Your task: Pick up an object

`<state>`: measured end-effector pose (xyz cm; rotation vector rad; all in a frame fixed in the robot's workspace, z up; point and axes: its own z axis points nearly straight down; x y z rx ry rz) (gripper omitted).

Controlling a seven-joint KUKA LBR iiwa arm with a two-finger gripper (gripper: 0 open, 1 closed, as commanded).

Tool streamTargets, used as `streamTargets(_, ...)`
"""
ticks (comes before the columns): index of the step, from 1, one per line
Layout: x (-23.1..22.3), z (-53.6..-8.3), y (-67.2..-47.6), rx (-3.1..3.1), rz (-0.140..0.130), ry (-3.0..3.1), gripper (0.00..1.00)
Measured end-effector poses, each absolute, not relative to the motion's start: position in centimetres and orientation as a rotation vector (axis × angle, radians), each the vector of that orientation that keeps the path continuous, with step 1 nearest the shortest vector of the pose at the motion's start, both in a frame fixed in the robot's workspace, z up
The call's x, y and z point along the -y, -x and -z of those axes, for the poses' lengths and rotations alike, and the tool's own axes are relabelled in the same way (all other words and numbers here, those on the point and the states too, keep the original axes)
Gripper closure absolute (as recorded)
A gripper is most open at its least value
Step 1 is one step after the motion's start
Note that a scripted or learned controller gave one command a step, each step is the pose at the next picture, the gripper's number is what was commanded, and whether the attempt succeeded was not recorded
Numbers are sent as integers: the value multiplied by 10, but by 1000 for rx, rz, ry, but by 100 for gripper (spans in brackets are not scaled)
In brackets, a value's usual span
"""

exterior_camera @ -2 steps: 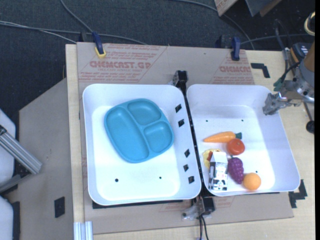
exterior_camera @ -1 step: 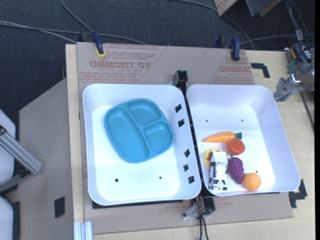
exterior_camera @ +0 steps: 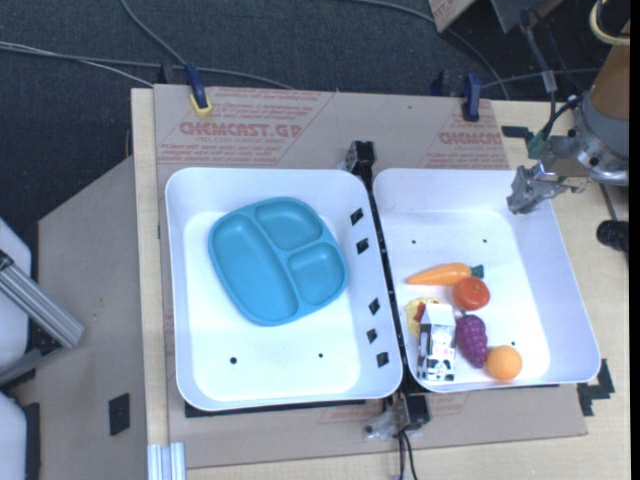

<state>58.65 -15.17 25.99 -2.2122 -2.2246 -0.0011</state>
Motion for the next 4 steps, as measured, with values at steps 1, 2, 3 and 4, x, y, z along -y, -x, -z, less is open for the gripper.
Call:
streamTargets(1, 102, -244, -576, 2223, 0, 2212, 100)
streamTargets(2, 51, -250, -570, 2226, 2, 2212, 100)
streamTargets(3, 2, -232, -562, 2224, -1, 2211, 100)
streamTargets(4, -49, -238, -557, 2226, 4, 2213, 100)
